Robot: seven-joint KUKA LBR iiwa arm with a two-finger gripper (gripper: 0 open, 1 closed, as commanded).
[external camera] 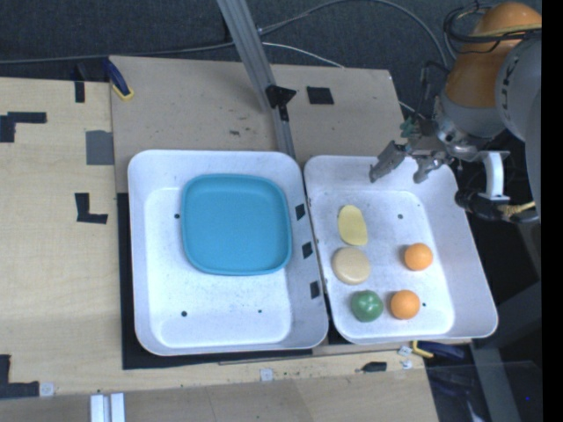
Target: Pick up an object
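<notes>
Starting far left: bare wooden desk (53,262) w/ bits of black tape, nothing on it. Next, the left bin (149,323), white and shallow, and in it a blue plate (236,223), square-ish w/ rounded corners, lying flat toward the bin's upper middle. A grey metal bar (255,60) runs at a slant from the top edge down to the gap btwn the two bins. Now the right bin (457,323), touching the left one along its side, and here are the pickable bits: a pale yellow oblong piece (353,225) upper left of the group, just below it a cream round piece (351,265), nearly touching it. Below that, a green ball (367,305) near the bin's front edge, w/ an orange ball (405,304) just beside it on the right. A second orange ball (418,257) sits higher up, apart from the rest, toward the bin's right side. All five lie on the bin floor, none lifted. Up at the right bin's back edge, the claw (405,169): two dark fingers spread apart, released, nothing btwn them, hanging over the bin's upper rim area, well apart from the yellow piece below. Behind it, the grey arm (528,86) w/ its orange band comes in from the right.
</notes>
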